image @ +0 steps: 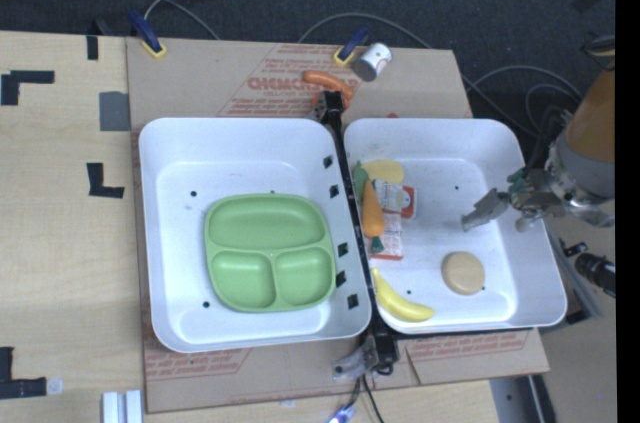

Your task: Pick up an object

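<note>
My gripper (497,217) hangs over the right part of the right bin (500,143), reaching in from the right edge. Its fingers are spread open and nothing sits between them. Just below and left of it lies a round beige bun (463,272) on the bin floor. A yellow banana (400,302) rests in the bin's front left corner. Along the left wall lie an orange carrot (372,209), a yellow item (385,174) and a white and red packet (393,223).
The left bin (165,146) holds a green divided plate (270,249). Behind the bins, on the cardboard sheet, lie an orange tool (329,82), a small white cylinder (371,62) and blue-yellow clamps (148,35). Cables run across the dark floor at the back.
</note>
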You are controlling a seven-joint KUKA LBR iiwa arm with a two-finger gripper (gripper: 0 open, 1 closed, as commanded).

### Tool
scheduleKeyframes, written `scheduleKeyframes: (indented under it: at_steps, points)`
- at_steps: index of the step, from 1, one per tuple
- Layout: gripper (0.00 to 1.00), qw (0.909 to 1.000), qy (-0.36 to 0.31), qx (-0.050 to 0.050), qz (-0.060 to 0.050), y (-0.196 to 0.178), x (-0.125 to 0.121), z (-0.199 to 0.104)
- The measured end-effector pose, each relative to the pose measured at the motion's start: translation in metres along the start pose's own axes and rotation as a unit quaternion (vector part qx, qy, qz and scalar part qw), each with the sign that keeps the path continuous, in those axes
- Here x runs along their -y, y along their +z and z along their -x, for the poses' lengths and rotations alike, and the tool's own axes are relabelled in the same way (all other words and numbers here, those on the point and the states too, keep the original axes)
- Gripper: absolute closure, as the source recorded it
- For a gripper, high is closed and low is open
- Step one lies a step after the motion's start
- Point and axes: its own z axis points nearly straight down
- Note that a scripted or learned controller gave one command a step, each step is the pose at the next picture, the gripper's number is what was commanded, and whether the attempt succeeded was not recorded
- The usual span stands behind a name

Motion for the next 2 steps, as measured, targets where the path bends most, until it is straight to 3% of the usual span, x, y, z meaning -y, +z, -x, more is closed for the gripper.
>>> scheduleKeyframes:
  at_steps: [1,2]
  points:
    - [0.0,1.0,-0.001,0.0,0.002,0.119,-0.048,-0.039]
    - [0.0,1.0,-0.001,0.001,0.003,0.122,-0.115,-0.085]
